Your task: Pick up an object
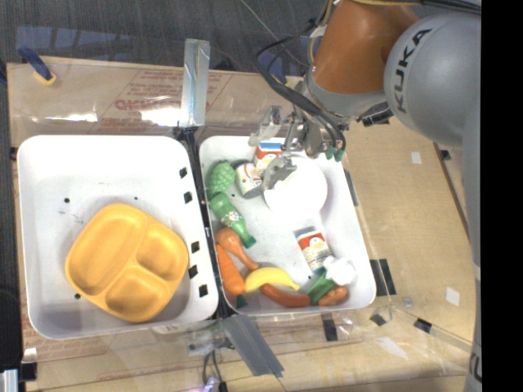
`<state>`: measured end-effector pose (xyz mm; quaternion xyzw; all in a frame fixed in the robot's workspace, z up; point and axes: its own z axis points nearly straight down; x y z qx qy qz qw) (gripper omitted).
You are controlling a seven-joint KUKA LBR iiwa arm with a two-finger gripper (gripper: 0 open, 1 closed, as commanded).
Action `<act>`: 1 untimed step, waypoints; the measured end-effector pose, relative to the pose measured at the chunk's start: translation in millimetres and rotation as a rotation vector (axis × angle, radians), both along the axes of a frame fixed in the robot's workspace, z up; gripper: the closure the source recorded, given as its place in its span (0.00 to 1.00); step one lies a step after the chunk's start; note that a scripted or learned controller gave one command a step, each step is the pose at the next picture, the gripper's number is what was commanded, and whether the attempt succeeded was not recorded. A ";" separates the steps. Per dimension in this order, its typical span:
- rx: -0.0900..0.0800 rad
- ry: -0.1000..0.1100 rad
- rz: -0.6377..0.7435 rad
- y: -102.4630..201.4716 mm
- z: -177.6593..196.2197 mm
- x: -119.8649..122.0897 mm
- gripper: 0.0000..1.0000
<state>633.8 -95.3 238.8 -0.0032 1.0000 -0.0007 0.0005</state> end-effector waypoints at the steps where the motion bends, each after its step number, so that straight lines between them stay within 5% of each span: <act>1: 0.002 0.003 0.332 -51.8 -74.6 -6.4 0.00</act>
